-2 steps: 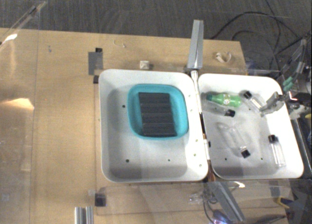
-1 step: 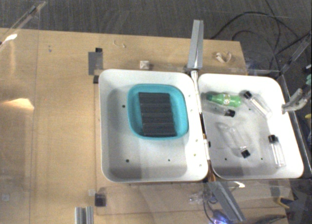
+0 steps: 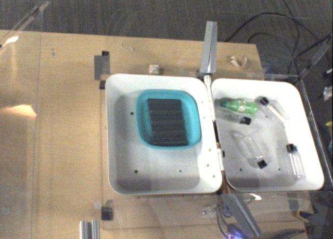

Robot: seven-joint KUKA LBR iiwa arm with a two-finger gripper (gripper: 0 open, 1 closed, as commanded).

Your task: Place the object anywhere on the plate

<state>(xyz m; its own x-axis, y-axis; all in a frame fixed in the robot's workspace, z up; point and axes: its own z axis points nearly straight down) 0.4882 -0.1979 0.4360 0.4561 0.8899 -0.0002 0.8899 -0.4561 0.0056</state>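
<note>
A square teal plate (image 3: 193, 122) lies in the left white bin (image 3: 119, 149), towards its back. A dark ribbed rectangular object (image 3: 166, 121) rests flat on the middle of the plate. In the right white bin (image 3: 307, 129) lie a green bottle (image 3: 240, 106) at the back left and three clear bottles with black caps: one at the back (image 3: 272, 108), one in the middle (image 3: 251, 151) and one at the right (image 3: 294, 160).
A grey metal post (image 3: 209, 48) stands behind the seam between the two bins. Small black blocks (image 3: 105, 212) sit on the wooden bench around the left bin. Cables run across the floor at the top right.
</note>
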